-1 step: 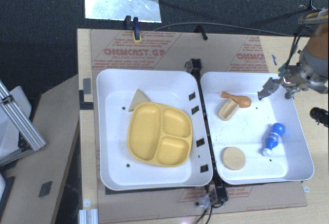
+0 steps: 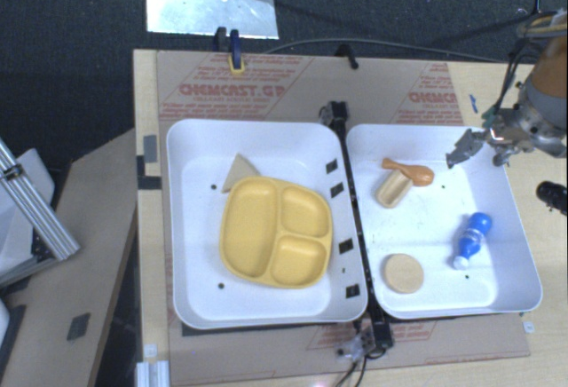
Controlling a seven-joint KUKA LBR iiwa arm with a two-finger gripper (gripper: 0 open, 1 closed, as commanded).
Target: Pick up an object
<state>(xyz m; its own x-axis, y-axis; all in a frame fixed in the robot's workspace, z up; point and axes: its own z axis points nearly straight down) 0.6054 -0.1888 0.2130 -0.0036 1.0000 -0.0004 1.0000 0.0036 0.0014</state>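
Hand [image 2: 484, 146] hovering over right bin [image 2: 515, 225] top edge, fingers spread, gripping nothing. Drumstick [image 2: 410, 169] and roll [image 2: 393, 190] lying nearby at its left; bottle [image 2: 470, 239], disc [image 2: 403, 273] resting lower. Yellow tray [image 2: 275, 232] sitting in left bin [image 2: 195, 199].

I've got one fixed camera, high above the tabletop [image 2: 115, 199], looking down at a slant, far enough back to take in both bins: left bin [image 2: 191, 163], right bin [image 2: 506, 225], dark floor behind.
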